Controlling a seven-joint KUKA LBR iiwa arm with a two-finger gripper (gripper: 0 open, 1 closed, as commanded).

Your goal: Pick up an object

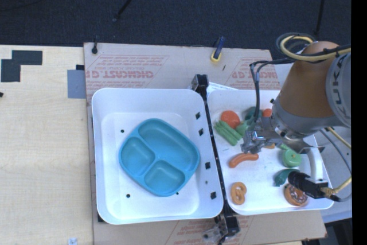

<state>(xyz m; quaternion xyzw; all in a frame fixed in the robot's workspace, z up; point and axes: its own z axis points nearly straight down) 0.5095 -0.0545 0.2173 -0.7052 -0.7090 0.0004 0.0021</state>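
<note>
My gripper (254, 143) hangs low over the middle of the right bin (259, 207), reaching in from the right under the orange-banded wrist. Just below it lies an orange sausage-shaped toy (243, 159). Left of it are a green ridged piece (228, 132) and a red tomato-like toy (230, 118). Whether anything is held is hidden by the gripper body.
The left bin (109, 192) holds a blue divided plate (159, 156). The right bin also has an orange pretzel shape (238, 193), a green ring (291, 158), a teal piece (281, 176) and a round brown disc (295, 196). A black divider (207, 140) separates the bins.
</note>
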